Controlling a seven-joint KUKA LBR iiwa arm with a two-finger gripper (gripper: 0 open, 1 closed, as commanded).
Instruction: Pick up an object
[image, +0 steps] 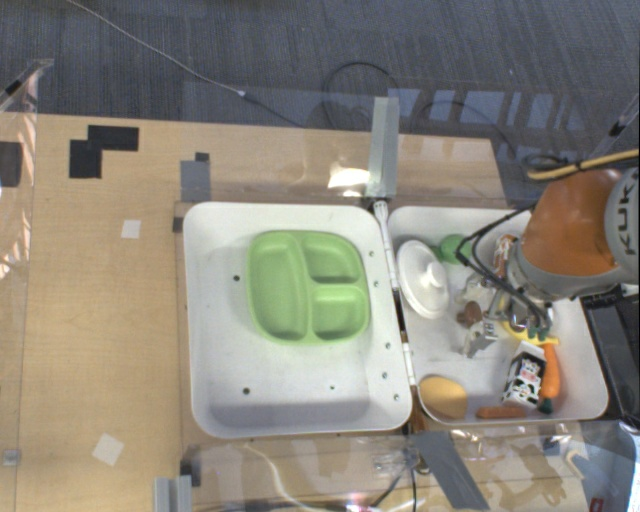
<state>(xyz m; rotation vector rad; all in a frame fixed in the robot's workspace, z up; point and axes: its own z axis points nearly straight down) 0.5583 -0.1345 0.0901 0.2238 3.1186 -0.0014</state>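
Approach step, by the look of it: gripper (484, 338) low in the right bin (590, 400), grip state impossible to tell. Nothing visibly held. Small brown object (469, 314) just beside the tip, carrot (551, 374) nearby. Next: settle over one target, then close.

Grey arm (622, 215) casing reads "KU" (rest cut off).

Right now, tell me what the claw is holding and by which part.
It cannot be told. The claw hangs low over the right bin, with a small brown thing just beside it, but the view is too small to show a grip.
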